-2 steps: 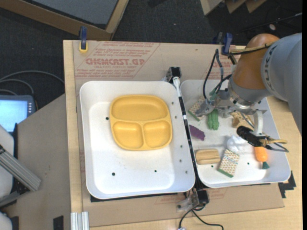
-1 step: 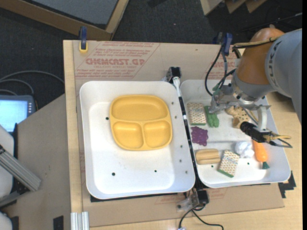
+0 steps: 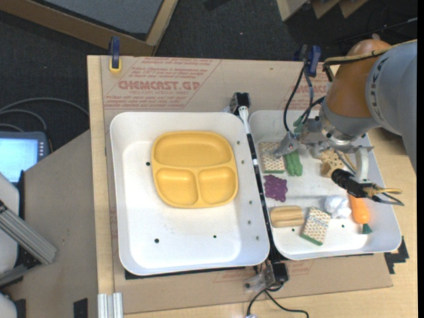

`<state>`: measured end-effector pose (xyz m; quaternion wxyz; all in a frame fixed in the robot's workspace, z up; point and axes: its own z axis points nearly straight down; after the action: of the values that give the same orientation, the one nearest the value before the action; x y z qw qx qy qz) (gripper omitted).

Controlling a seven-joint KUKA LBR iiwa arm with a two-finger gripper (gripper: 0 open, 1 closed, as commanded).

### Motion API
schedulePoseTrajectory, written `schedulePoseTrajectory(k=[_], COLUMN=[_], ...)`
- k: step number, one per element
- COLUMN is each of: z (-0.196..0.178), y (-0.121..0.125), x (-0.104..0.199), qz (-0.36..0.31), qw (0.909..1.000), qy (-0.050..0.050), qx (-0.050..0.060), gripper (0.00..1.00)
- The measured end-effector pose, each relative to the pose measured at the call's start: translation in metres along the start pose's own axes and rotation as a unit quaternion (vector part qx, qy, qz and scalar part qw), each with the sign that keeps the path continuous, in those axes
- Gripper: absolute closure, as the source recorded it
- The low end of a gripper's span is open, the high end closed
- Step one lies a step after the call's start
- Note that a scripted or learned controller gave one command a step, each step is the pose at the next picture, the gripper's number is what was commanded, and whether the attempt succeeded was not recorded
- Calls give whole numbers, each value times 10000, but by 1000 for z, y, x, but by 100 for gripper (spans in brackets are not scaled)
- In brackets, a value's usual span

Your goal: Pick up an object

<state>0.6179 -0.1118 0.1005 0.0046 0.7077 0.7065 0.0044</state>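
Arm (image 3: pixel 374 78) in from 3 o'clock, wrist bent down over the right bin's upper half. Gripper (image 3: pixel 290 148) sits low at the green object (image 3: pixel 295 166) — grasping or released, can't tell.

Left bin (image 3: pixel 132 224): yellow divided plate (image 3: pixel 195 167), toward 12.

Right bin (image 3: pixel 344 242): patterned pad (image 3: pixel 268 156) at 10, green object just beside it, purple piece (image 3: pixel 275 187) at 9, tan block (image 3: pixel 286 216) at 8, checked sponge (image 3: pixel 316 227) at 6, white lump (image 3: pixel 336 205) near centre — orange carrot (image 3: pixel 360 211) at 4.

the bench (image 3: pixel 172 303) carries a brown printed board (image 3: pixel 165 78); on it, a wide bin (image 3: pixel 132 230) beside a narrower bin (image 3: pixel 384 234).
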Motion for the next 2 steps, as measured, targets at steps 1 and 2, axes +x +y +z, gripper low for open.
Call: schedulePoseTrajectory(k=[1,2], z=[10,-1], y=[-30,-28], x=[9,9], qz=[9,3], qw=[10000,10000], qy=[-9,-5], qx=[-9,-24], gripper=[0,100])
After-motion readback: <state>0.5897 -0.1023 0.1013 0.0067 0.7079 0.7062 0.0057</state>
